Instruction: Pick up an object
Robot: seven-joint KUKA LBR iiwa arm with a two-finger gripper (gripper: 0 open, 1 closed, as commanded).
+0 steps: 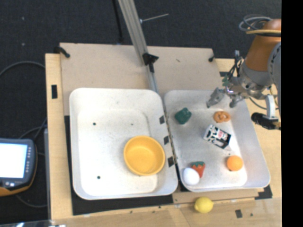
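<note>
Fingers of the gripper (pixel 222 96) look spread, with nothing between them, hanging over the far edge of the right bin (pixel 253 141), just beyond the small orange-brown ring-shaped piece (pixel 221 116). No object is held, so I judge the step in hand to be the approach: a target is yet to be chosen and reached.

Seven loose things can be counted. In the right bin lie six: a green block (pixel 182 116) toward the left side, the ring-shaped piece near the far edge, a black-and-white carton (pixel 218 136) in the middle, an orange ball (pixel 234 163) toward the near right, a white egg-like ball (pixel 191 176) at the near left corner, and a small red-and-green piece (pixel 200 168) touching it. The left bin (pixel 90 126) carries one yellow bowl (pixel 144 155). One yellow lemon (pixel 203 205) sits on the worktop (pixel 94 65), outside and nearer than both bins.

The ring-shaped piece is closest; the next move calls for lowering the spread fingers astride it, then pressing them together before lifting.
</note>
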